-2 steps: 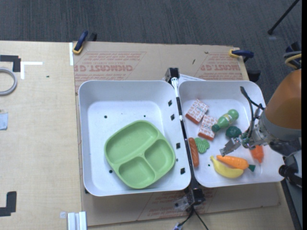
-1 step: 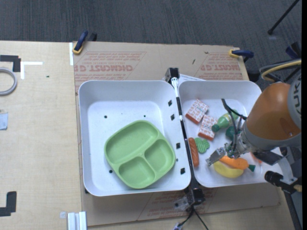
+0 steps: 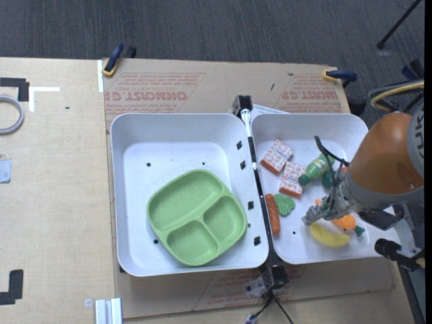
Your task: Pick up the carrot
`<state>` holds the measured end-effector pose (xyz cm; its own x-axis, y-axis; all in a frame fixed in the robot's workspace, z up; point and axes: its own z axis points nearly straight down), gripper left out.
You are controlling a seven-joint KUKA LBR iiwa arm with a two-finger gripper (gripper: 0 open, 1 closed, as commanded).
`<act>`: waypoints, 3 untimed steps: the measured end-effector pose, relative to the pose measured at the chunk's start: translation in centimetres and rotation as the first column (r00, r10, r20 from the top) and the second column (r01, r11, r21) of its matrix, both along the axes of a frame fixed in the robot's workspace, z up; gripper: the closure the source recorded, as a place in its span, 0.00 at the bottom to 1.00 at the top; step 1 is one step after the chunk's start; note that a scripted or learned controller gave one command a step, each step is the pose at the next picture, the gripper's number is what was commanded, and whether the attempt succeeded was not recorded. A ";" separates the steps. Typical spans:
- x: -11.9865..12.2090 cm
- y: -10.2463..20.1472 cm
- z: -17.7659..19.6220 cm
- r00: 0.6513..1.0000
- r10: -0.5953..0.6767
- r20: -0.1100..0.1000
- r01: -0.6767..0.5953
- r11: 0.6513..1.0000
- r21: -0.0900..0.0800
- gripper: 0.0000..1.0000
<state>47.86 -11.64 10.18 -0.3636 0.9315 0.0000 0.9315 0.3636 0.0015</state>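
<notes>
The carrot (image 3: 346, 223) is a small orange piece with a green end, lying near the front right of the right bin (image 3: 297, 248). It touches the yellow banana (image 3: 329, 236) just in front of it. My gripper (image 3: 324, 210) hangs low over the bin right beside the carrot's left end, and the grey wrist with its orange band (image 3: 385, 160) covers part of it. Nothing can be seen held in the gripper.
In the right bin are two red-and-white boxes (image 3: 277, 155), a green bottle (image 3: 314, 169), a green leafy piece (image 3: 286, 206) and a red-orange sausage (image 3: 272, 214) by the left wall. The left bin (image 3: 128, 181) holds a green divided plate (image 3: 196, 216).
</notes>
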 end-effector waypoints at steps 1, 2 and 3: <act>-0.1 -9.1 -0.9 0.980 0.199 0.000 -0.199 0.980 -0.001 1.00; 6.5 -5.7 -1.0 0.974 0.226 -0.001 -0.226 0.974 -0.001 1.00; 6.5 -5.7 -1.0 0.974 0.226 0.000 -0.226 0.974 -0.001 0.00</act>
